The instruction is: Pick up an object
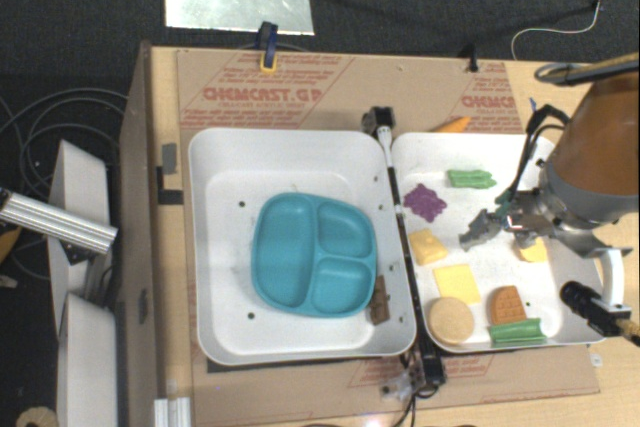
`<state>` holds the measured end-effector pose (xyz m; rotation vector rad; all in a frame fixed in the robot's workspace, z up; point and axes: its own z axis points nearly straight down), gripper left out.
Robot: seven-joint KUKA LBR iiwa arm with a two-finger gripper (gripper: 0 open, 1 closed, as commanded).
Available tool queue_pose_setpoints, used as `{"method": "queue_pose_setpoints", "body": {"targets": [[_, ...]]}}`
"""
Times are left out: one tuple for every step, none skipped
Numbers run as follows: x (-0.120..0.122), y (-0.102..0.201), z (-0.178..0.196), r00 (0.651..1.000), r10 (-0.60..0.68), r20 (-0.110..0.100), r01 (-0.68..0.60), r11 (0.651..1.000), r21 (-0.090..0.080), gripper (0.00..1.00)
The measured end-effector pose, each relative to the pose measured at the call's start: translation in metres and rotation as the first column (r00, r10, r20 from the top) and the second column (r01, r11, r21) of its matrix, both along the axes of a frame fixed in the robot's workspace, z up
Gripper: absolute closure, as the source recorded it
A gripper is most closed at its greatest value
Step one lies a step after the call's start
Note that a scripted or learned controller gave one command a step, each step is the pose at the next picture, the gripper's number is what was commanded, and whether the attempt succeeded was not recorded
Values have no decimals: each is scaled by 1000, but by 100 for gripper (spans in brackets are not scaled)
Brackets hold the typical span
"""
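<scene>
Currently the claw [483,227] hangs low over the right bin [500,147], its dark fingers slightly parted with nothing visible between them. Candidate objects lie close: a pale yellow block [427,246] just left of it, a yellow square [456,282] nearer, a purple piece [425,203] farther left. Recommended: centre the fingers over one item, clear of neighbours, descend squarely, close fully before lifting. The left bin [225,155] holds a teal divided plate [314,254].

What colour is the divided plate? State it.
Teal blue plate, in the left bin; camera view.
</scene>
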<state>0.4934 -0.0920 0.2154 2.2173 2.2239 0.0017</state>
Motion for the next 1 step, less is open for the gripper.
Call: {"method": "queue_pose_setpoints", "body": {"targets": [[-7, -42, -44, 1000, -4, -3, 4, 1000, 0, 0]]}}
